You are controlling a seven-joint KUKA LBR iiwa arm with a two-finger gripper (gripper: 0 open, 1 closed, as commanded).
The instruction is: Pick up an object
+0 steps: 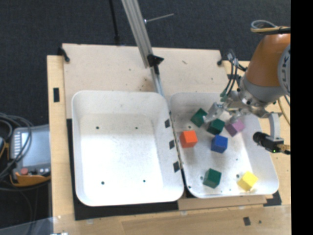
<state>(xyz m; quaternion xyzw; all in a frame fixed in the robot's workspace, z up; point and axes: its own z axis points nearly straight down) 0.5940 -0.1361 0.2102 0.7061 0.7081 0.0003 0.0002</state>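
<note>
A dark green cube (pixel 215 127) sits in the upper middle of the right bin (pixel 264 173), right of frame centre, directly under the tool (pixel 224 112), whose fingers spread open on either side above it without clasping it. Close around lie a purple cube (pixel 235 127), a blue cube (pixel 219 144), an orange cube (pixel 189 138) and another green cube (pixel 199 117). Toward the bin's lower edge lie a third green cube (pixel 212 177) and a yellow cube (pixel 247 181); the left bin (pixel 122 146) sits beside it on the desk (pixel 107 65).

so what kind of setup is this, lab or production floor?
Likely a research lab grasping rig: two shallow white bins on a plywood bench, small coloured blocks like the orange one, and an aluminium mast rising from the bench.
</note>
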